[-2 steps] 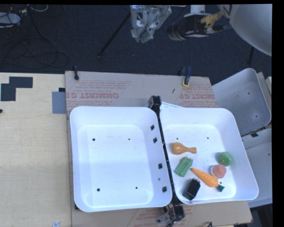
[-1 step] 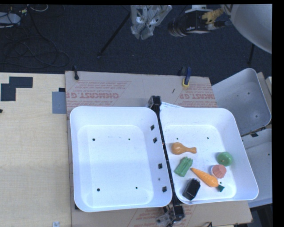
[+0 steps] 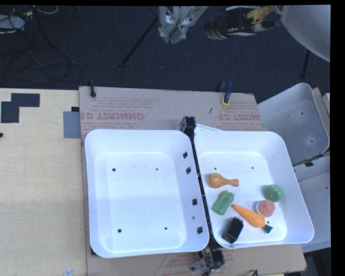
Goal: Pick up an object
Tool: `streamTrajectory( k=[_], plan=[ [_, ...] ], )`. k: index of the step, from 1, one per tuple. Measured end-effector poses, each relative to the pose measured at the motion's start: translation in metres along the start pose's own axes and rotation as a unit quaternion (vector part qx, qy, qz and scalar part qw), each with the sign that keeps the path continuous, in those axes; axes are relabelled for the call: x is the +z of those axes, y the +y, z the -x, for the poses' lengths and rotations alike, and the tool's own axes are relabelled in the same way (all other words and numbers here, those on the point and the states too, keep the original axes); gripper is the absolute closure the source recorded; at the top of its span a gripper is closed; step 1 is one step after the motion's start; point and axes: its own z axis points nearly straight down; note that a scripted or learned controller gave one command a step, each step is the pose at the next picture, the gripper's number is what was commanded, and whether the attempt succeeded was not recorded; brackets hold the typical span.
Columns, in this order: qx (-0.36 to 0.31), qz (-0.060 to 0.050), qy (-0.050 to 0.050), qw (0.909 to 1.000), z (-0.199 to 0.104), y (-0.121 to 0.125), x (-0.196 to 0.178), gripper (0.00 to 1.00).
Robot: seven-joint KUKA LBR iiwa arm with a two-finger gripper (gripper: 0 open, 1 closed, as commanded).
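Observation:
The right bin (image 3: 280,148) holds several small toys. An orange drumstick (image 3: 222,181) lies near its middle, with a green ridged piece (image 3: 222,202) just below it. A carrot (image 3: 249,215) lies slantwise toward the front, a black block (image 3: 233,229) rests at the front rim, and a pink round piece (image 3: 266,208) and a green round piece (image 3: 273,192) sit to the right. The gripper (image 3: 175,24) hangs high at the top of the view, far behind both bins, on the grey arm with its orange band (image 3: 257,13).
The left bin (image 3: 135,194) sits beside the right one, joined by a black divider with clips (image 3: 195,183). Both rest on a cardboard sheet (image 3: 135,110) over a wooden bench. A grey metal panel (image 3: 299,121) stands to the right.

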Motion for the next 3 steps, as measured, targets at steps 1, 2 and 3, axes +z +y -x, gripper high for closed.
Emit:
streamTrajectory(
  k=[1, 2, 3],
  plan=[
    [-0.003, 0.006, 0.001, 1.0, -0.002, 0.001, -0.009, 1.0],
    [-0.006, 0.013, 0.003, 0.9999, -0.004, 0.002, -0.018, 1.0],
    [-0.009, 0.023, 0.005, 0.9997, -0.007, 0.004, -0.027, 1.0]
  ],
)
